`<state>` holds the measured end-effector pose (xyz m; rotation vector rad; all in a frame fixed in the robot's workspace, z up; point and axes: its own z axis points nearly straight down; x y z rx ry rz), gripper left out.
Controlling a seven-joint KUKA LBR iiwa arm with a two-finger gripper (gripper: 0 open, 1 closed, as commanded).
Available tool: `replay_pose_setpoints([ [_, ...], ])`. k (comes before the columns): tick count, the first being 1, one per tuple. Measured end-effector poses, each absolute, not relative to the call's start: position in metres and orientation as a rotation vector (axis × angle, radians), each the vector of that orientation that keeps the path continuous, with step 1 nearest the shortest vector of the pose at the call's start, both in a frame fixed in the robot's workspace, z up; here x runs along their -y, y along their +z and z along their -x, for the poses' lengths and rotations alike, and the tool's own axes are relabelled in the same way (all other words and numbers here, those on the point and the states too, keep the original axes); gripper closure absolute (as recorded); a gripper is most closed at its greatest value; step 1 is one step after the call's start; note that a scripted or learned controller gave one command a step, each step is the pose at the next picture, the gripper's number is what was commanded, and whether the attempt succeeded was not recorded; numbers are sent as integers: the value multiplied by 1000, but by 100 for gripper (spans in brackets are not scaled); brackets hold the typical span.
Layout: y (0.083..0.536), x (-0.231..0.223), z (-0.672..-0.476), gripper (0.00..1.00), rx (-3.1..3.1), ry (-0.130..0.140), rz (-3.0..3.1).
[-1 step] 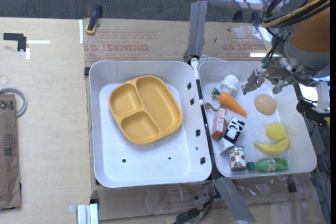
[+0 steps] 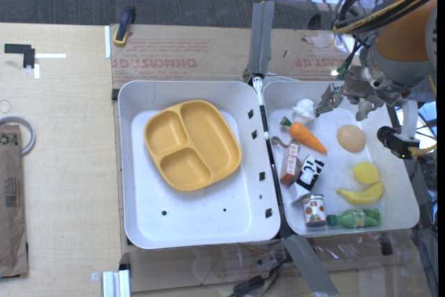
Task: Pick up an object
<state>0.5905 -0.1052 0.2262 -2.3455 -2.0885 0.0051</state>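
The gripper point(image 2: 346, 99) is hovering over the right bin's point(image 2: 410, 213) far edge, fingers spread, pinching nothing. Below it the carrot point(image 2: 308, 138) and potato point(image 2: 352, 138) are lying mid-bin; the banana point(image 2: 361, 194) and green bottle point(image 2: 355, 219) are resting along the near edge. A yellow divided plate point(image 2: 192, 144) is sitting in the left bin point(image 2: 135, 215).

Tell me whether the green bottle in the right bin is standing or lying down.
Lying down. The green bottle rests on its side along the right bin's near edge, its long axis running across the view, beside the small can.
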Motion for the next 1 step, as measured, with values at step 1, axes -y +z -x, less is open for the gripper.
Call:
replay_pose_setpoints([
  [1, 142, 105, -597, 0, 2406, 4, 2017],
])
